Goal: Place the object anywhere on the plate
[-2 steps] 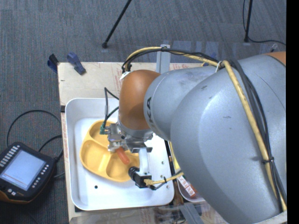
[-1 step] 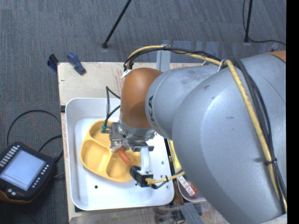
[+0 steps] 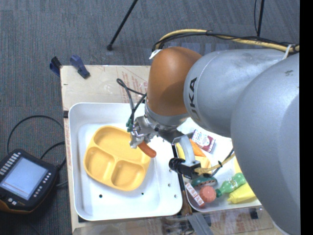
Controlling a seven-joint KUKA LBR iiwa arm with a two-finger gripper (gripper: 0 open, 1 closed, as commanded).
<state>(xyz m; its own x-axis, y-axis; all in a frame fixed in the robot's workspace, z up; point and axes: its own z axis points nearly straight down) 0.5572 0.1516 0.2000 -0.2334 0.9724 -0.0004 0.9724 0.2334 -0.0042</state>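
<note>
The gripper [image 3: 139,140] hangs over the right rim of the yellow plate [image 3: 110,163] in the left bin [image 3: 78,131]. An orange sausage [image 3: 147,150] seems pinched between its fingers, though the grip is partly hidden.

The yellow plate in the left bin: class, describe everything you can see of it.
The yellow plate looks like smooth moulded plastic with rounded corners and a raised rim. Ridges divide it into three compartments: one large and two smaller. It lies flat, turned at an angle, on the floor of the left white bin. The claw hangs over its right edge, with an orange sausage-like object beneath it at the rim; whether that object touches the plate cannot be told.
</note>
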